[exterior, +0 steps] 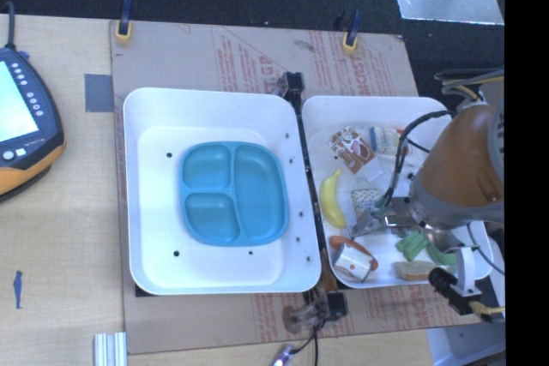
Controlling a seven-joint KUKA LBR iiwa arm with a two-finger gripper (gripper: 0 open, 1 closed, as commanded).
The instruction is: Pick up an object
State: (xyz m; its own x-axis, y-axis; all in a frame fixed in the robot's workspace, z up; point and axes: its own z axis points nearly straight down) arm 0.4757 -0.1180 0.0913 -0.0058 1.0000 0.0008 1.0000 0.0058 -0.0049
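The desk [60, 270] spreads widest, with a brown board [257, 56] clamped on it. On the board sit two white bins. The left bin [146, 184] holds a blue plate [233, 193] with three compartments, lying flat at its middle. The right bin [317, 116] touches the left bin along their shared edge.

The arm [459, 167] hangs over the right bin's right half, well apart from the plate, hiding that part of the bin floor. Its pincer [375, 221] reaches down toward the bin's middle, just right of the banana; whether it is wide or narrow cannot be told, as its tips merge with the clutter.

A handheld pendant [21, 120] lies on the desk far left of the plate.

In the right bin: a yellow banana [332, 200] lies just right of the shared edge, nearest the plate. A printed packet [352, 146] lies above the banana. A white-and-orange cup [353, 257] lies tipped below the banana. A green piece [413, 246] sits right of the cup, under the arm, and a tan piece [412, 272] lies just below that. A patterned piece [364, 200] sits between banana and pincer.
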